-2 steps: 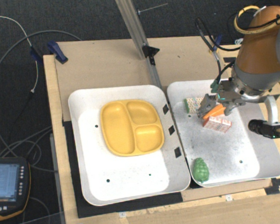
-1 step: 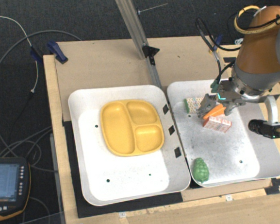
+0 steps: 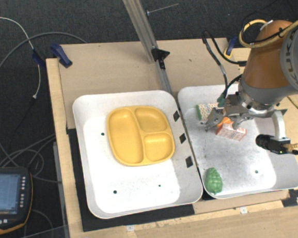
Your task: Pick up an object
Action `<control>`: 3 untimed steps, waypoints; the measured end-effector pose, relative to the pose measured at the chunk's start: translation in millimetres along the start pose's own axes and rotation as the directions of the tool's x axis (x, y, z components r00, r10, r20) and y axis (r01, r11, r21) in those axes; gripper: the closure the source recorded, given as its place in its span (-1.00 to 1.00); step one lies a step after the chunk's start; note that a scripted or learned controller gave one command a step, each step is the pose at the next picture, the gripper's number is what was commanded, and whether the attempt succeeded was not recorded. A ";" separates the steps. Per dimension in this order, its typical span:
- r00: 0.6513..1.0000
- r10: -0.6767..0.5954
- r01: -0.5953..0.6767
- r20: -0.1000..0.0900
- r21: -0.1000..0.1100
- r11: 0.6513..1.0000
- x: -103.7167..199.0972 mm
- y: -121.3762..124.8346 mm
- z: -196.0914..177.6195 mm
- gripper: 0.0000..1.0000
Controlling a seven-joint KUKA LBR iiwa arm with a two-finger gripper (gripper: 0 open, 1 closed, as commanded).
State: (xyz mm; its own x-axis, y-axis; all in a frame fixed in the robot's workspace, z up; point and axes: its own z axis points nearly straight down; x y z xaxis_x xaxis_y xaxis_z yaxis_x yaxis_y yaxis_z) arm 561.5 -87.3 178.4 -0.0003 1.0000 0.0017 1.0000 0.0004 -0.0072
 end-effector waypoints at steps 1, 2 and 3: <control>1.000 0.000 0.000 -0.001 0.001 1.000 7.3 7.0 55.2 -1.00; 1.000 0.000 0.000 0.000 0.000 1.000 8.1 6.2 88.0 -1.00; 1.000 0.000 0.000 -0.001 -0.007 1.000 8.4 7.9 74.7 1.00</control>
